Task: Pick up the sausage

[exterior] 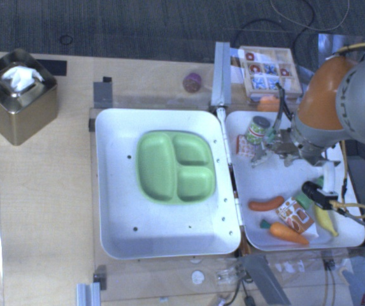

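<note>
Camera view: two white bins side by side on the bench.
Sausage [266, 204]: lies in the right bin [258, 231], near its front-left corner, just behind the carrot [286, 232].
Gripper [272, 146]: hangs over the right bin's rear half, beside a small can [257, 131]; whether its claw is apart or together, cannot tell.
Left bin [115, 222]: holds a green divided tray [174, 166] at its middle.

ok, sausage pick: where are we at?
Nothing looks done yet: the sausage lies on the floor of the right bin, near its left wall, above the carrot. In hand: the claw sits in the bin's upper part beside the small can, well away from the sausage. Left: move the claw down over the sausage, grasp and lift.
</note>
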Robot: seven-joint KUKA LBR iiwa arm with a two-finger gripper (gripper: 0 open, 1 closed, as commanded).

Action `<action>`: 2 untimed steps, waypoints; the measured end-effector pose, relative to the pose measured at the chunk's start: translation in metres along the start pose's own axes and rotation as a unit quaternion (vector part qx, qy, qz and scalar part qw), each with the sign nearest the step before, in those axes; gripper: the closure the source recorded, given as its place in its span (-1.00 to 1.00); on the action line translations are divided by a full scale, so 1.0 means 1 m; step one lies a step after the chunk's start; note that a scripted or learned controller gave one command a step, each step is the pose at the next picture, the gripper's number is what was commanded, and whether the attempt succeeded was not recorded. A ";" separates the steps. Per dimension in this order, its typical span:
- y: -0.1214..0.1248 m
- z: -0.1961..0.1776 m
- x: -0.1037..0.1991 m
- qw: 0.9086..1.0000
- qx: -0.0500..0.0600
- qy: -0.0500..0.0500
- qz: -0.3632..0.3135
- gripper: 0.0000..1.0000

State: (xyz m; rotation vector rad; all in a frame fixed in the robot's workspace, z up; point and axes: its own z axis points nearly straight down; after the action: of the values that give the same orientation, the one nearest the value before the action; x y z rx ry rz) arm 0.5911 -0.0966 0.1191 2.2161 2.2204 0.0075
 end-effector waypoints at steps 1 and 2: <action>-0.085 0.027 -0.023 0.996 -0.006 -0.002 -0.085 -1.00; -0.080 0.014 -0.023 0.996 -0.012 -0.004 -0.086 1.00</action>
State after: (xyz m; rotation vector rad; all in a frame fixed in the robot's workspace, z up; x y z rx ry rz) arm 0.5113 -0.1196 0.1041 2.0030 2.3851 0.0238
